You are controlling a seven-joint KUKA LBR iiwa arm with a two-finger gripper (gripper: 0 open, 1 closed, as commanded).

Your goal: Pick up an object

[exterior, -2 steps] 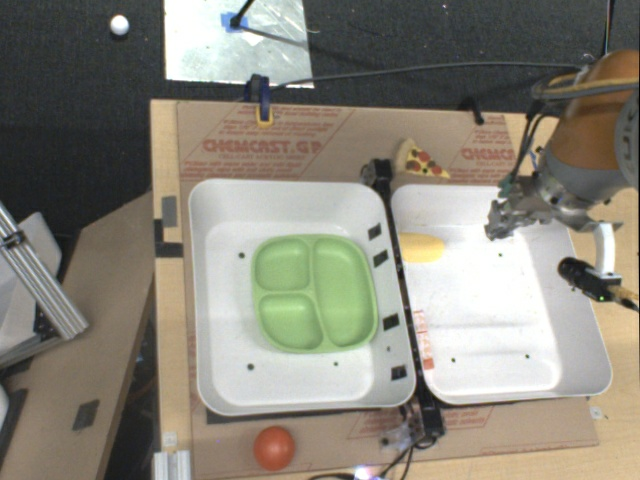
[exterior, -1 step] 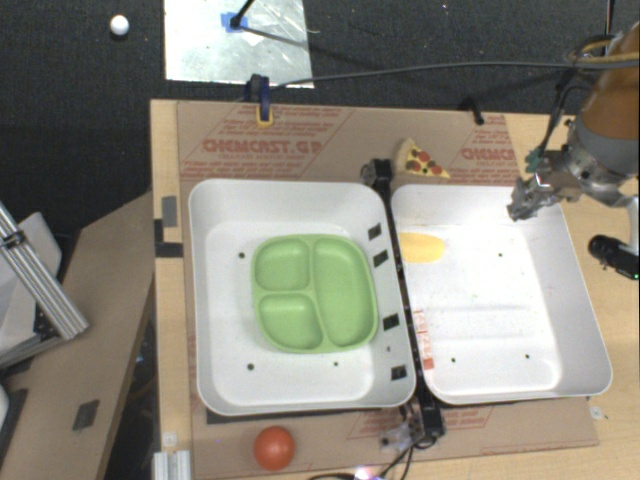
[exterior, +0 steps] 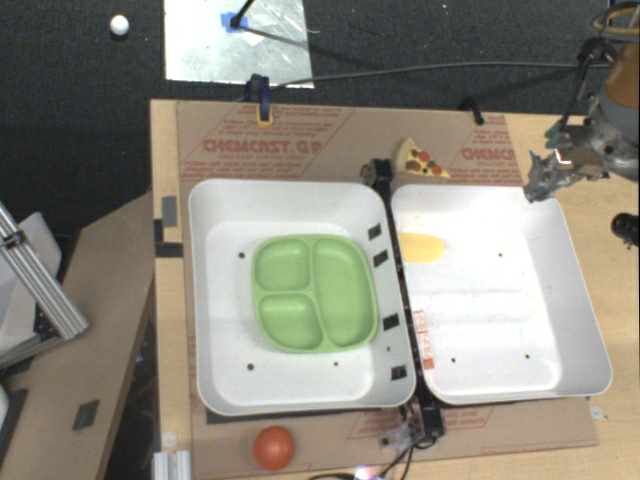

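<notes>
White plastic, two bins side by side on the bench (exterior: 330, 133), and here I am at the right edge of the view, my gripper (exterior: 545, 180) hanging over the back right corner of the right bin (exterior: 560, 298). My fingers point down toward the rim there, small and dark against the bench, and I cannot tell whether they are spread or pressed together. Nothing shows between them.

In my bin, a yellow piece (exterior: 421, 248) lies flat near the left wall, toward the back, well apart from me. The floor around it is bare white.

Over in the left bin (exterior: 215, 268), a green tray (exterior: 314, 292) with three compartments sits in the middle, lying flat, clear of the walls.

Just behind the two bins, on the bench near where they meet, a pizza slice (exterior: 422, 160) rests, yellow with red spots. In front of the left bin, on the bench, a red-orange ball (exterior: 273, 447) sits by itself.

Further back, a blue clamp (exterior: 260, 96) grips the bench's rear edge, and beyond it a shiny sheet (exterior: 205, 38) lies on the dark floor. A small white ball (exterior: 120, 25) sits on that floor to the sheet's left.
</notes>
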